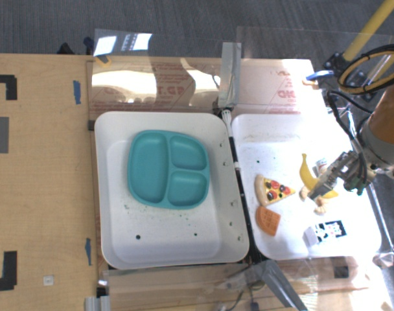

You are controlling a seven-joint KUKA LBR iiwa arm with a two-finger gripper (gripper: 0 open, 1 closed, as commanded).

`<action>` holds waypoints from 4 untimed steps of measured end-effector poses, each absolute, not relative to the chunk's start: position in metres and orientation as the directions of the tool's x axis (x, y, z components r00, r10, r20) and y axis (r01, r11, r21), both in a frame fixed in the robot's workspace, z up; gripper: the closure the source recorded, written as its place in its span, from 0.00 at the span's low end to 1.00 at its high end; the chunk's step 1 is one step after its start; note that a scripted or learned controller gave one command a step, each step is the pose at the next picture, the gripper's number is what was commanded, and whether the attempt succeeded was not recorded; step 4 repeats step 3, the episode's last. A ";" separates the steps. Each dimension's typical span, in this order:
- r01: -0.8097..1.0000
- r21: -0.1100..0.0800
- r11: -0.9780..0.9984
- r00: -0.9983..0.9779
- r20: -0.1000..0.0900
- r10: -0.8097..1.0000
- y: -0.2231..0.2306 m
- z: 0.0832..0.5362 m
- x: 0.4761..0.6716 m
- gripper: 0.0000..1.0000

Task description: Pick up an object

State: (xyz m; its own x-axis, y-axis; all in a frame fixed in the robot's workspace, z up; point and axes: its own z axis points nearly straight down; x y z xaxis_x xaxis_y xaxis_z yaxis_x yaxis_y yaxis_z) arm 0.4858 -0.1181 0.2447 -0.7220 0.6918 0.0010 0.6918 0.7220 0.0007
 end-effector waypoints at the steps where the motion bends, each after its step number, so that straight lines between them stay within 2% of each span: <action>1: 0.691 0.004 0.723 -0.723 -0.006 0.691 -0.118 0.256 0.488 1.00; 4: 0.688 0.008 0.725 -0.725 -0.014 0.688 -0.117 0.277 0.491 1.00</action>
